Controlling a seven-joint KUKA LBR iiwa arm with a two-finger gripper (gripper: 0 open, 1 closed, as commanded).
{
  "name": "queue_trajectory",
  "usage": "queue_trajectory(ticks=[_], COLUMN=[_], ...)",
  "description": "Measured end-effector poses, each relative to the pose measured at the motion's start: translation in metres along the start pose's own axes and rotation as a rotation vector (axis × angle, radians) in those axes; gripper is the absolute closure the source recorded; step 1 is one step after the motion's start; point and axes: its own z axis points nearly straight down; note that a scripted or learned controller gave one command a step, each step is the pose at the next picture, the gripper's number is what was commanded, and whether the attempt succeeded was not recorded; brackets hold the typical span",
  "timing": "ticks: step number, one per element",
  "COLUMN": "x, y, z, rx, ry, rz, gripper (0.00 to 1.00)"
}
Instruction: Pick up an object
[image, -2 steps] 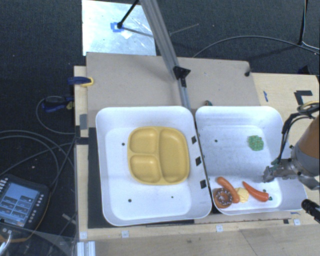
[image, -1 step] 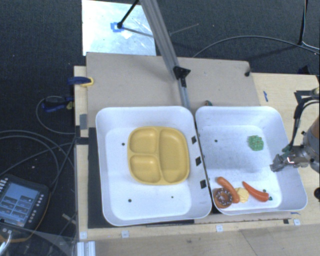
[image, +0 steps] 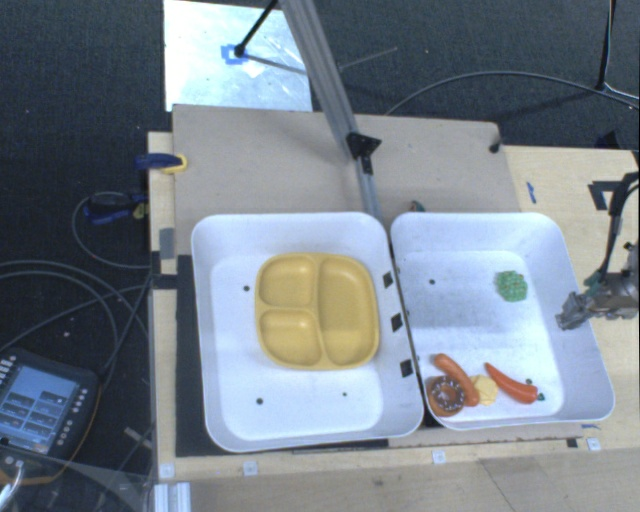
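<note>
No brand, label or writing can be read anywhere in the scene; the handheld control unit (image: 35, 400) lying off the table's near left corner shows a lit blue screen, but its contents are too small to make out. The gripper (image: 578, 310) sits at the right edge of the view, over the right rim of the right bin (image: 480, 240), and it is small and blurred there, so I cannot tell how it stands or whether it touches anything; nothing is seen held in it. The things to pick from all lie in the right bin: a green leafy piece (image: 512, 286) towards the far right, just left of the gripper and apart from it, and a cluster along the near side made up of a chocolate doughnut (image: 444, 394), a red-orange sausage (image: 454, 376) touching it, a small yellow piece (image: 486, 389) just right of those, and an orange carrot (image: 511, 384) lying at a slant beside it. The left bin (image: 225, 300) holds a yellow divided plate (image: 318, 309) with three compartments, sitting flat near its middle. A grey pole (image: 330, 85) slants across the far side of the table (image: 260, 150)
</note>
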Motion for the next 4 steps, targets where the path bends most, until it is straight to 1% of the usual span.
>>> queue_trajectory(ticks=[1, 2, 4], x=[0.056, 0.114, 0.208], y=[0.013, 0.014, 0.021], z=[-0.010, -0.022, -0.036], rx=[0.003, 0.004, 0.005], ry=[0.004, 0.005, 0.005], rz=[-0.006, -0.007, -0.006], gripper=[1.00, 1.00, 1.00])
